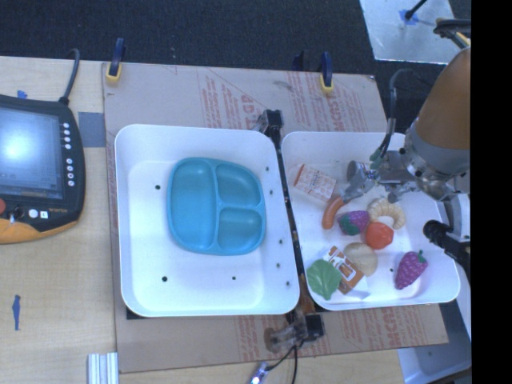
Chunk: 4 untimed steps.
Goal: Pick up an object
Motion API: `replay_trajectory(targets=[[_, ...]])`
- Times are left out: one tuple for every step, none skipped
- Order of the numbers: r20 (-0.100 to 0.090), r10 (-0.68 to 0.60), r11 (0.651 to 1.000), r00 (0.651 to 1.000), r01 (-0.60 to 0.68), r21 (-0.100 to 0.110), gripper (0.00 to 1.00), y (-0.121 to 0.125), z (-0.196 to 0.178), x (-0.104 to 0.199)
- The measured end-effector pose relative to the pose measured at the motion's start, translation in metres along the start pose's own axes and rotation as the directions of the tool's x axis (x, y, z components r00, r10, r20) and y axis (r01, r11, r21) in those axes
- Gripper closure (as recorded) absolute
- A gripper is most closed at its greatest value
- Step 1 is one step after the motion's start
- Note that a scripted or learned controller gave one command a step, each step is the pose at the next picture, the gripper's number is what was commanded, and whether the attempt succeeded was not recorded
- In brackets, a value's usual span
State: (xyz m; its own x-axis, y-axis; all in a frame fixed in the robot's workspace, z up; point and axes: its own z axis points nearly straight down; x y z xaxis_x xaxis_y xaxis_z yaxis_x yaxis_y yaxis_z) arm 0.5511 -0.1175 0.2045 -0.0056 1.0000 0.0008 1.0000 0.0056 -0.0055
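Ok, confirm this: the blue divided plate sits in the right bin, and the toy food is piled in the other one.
Wrong bin. The camera view shows the blue divided plate in the left bin; the toy food is in the other one, the right bin.

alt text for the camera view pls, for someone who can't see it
A robot arm reaches in from the right, its tool low over the right bin, which holds toy foods: a hot dog, a tomato and purple grapes. The left bin holds a blue divided plate.
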Motion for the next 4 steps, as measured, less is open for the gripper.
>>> replay_trajectory(targets=[[0.001, 0.001, 1.000, 1.000, -0.001, 0.001, 0.00, 0.006, 0.106, 0.020], [0.001, 0.001, 1.000, 1.000, -0.001, -0.001, 0.00, 0.055, 0.112, 0.024], [0.001, -0.001, 1.000, 1.000, 0.001, 0.001, 1.00, 0.054, 0.102, 0.023], [0.000, 0.000, 1.000, 1.000, 0.000, -0.002, 1.00, 0.021, 0.012, 0.096]])
